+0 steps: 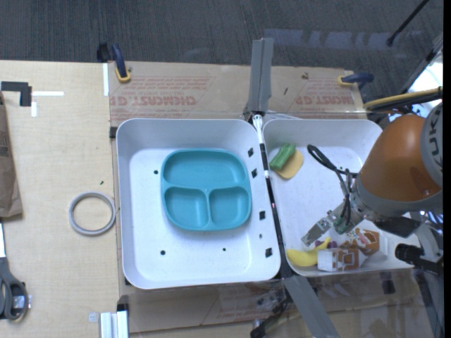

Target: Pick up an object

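Hand (318, 232) low in the right bin (325, 136), just above the banana (303, 258); grip state I cannot tell. Reaching; next I must close squarely.

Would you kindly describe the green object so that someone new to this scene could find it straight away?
Start at the right white bin, the one the arm reaches into. Go to its far left corner, beside the divider between the two bins. There the green object lies on a pale yellow piece; it is the only green thing there, well apart from the banana and clutter at the near edge.
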You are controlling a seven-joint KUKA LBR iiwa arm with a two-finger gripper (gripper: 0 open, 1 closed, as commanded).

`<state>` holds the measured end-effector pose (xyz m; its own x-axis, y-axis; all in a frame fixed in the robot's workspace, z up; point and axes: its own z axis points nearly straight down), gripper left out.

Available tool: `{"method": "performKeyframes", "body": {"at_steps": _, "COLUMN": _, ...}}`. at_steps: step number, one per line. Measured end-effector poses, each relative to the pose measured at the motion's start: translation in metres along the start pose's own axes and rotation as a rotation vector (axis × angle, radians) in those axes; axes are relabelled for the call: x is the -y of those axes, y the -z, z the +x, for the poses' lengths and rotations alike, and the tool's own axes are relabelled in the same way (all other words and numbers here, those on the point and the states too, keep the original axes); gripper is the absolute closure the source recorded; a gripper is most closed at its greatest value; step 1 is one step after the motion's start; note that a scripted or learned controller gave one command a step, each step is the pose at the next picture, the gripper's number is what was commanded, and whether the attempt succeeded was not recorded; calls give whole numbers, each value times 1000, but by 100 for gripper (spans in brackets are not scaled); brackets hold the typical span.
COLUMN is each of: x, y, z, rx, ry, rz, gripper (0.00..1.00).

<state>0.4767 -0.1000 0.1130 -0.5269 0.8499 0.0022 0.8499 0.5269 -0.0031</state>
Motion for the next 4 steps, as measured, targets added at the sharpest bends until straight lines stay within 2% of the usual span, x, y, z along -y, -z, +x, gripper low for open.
{"method": "performKeyframes", "body": {"at_steps": 1, "x": 2, "y": 88, "z": -8, "rx": 5, "ry": 501, "rz": -4, "gripper": 0}}
{"method": "performKeyframes", "body": {"at_steps": 2, "x": 36, "y": 164, "z": -61, "rx": 7, "ry": 759, "rz": -4, "gripper": 0}}
{"method": "performKeyframes", "body": {"at_steps": 3, "x": 30, "y": 33, "z": -51, "rx": 3, "ry": 1272, "rz": -3, "gripper": 0}}
{"method": "performKeyframes", "body": {"at_steps": 4, "x": -1, "y": -5, "z": -77, "rx": 22, "ry": 1259, "rz": 0, "gripper": 0}}
